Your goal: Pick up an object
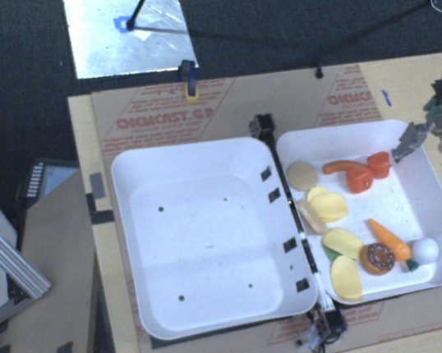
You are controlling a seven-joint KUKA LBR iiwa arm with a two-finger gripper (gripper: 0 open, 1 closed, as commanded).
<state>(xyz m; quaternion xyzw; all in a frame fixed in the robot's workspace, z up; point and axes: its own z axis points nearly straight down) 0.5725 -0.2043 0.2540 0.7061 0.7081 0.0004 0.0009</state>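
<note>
Grey metal tool (412,140) w/ slim dark fingertip, boxy wrist block behind.

silver sheet (129,28), yellow clamp (189,81), cardboard (169,113)

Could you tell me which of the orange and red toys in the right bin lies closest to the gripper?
The small red block, by the bin's far right wall, just left of the gripper. The carrot lies much nearer the camera.

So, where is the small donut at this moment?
The donut lies in the right bin, near its front edge, touching the carrot on its right, with a yellow piece to its left and the white ball further right.
</note>
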